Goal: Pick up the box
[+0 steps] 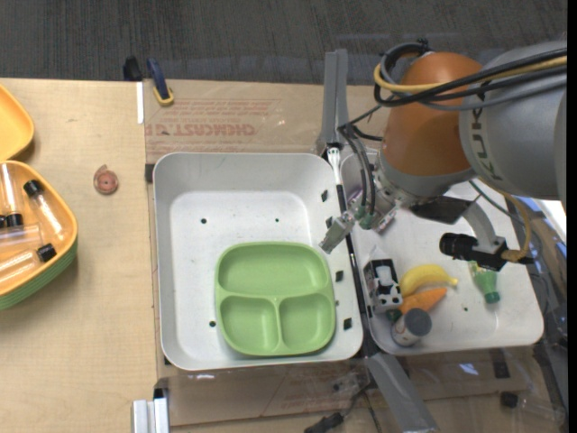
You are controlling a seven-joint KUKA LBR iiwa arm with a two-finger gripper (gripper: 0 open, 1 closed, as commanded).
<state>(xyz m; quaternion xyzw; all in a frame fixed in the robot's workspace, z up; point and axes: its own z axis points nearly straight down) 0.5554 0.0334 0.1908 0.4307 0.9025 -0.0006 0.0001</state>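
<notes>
End effector (345,226) hanging over the wall between the two bins; box (383,283) lying in the right bin (514,318).

At the far left of the bench (90,332), yellow trays (68,228) are holding vials (20,260); a pink disc (106,180) is lying beside them; a green plate (275,309) is sitting in the left bin (180,242), toward its near right corner; the end effector is hovering just above that plate's far right corner, and whether it is open or closed cannot be told; the box is resting apart from it against the right bin's left wall; a banana (429,278) is lying just right of the box, over a carrot (424,298) and a grey round thing (407,330); a small green thing (489,285) is lying further right.
</notes>
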